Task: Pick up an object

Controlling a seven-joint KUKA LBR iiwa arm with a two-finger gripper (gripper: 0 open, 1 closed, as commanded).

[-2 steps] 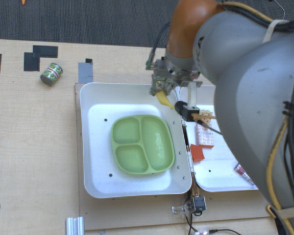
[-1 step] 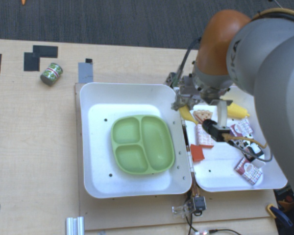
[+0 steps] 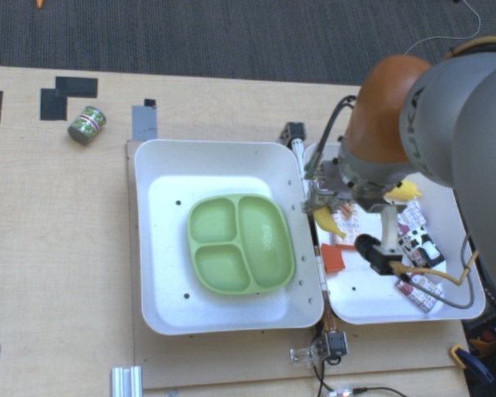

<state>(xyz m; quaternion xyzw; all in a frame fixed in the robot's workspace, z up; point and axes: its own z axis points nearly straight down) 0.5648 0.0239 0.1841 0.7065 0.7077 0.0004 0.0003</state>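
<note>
My gripper [image 3: 322, 198] hangs low over the left side of the right bin [image 3: 372, 308], close to the wall between the two bins. A yellow banana [image 3: 327, 222] lies right under and beside it. Just in front of the banana sits a small red piece [image 3: 333, 259]. The bulky grey wrist with its orange band covers the far part of this bin. Nothing visibly hangs from the gripper.
The left bin [image 3: 161, 222] holds a green divided plate [image 3: 240, 244]. The right bin also has a yellow toy [image 3: 406, 192], printed packets [image 3: 415, 226] and a striped packet [image 3: 422, 293] by its right wall. A small can [image 3: 87, 125] lies on the bench at far left.
</note>
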